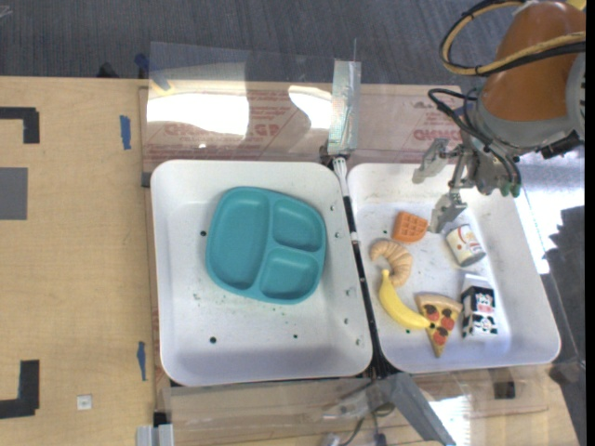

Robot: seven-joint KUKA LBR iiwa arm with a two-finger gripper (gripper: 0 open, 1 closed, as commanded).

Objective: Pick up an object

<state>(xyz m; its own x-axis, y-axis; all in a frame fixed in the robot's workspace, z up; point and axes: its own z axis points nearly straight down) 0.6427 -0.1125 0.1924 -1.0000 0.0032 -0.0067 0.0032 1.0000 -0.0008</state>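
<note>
Toys for picking all sit in the right white bin (535, 337), toward the right of the frame: an orange waffle-like square of plastic food (410, 227), a tan croissant-shaped toy (395, 257), a yellow plastic banana (401, 305), a pizza slice toy with red dots (439, 320), a small white can with a red label (465, 244) and a black-and-white cow-print carton (480, 310). We reckon the waffle or the can is the likely target, since the two-finger metal gripper (449, 214) hangs just above and between them, near the bin's upper middle.

Its fingers look pressed close together with nothing between them, though they're small and a bit hard to read.

What could go wrong, as we see it: the pieces crowd each other. Croissant touches the banana, banana touches the pizza slice, so closing on one may shove a neighbour. The can is round and could roll away. Coming down between waffle and can might catch neither.

Further out, the left white bin (177, 342) has a teal plastic divided plate (265, 244), well apart from the action.
</note>
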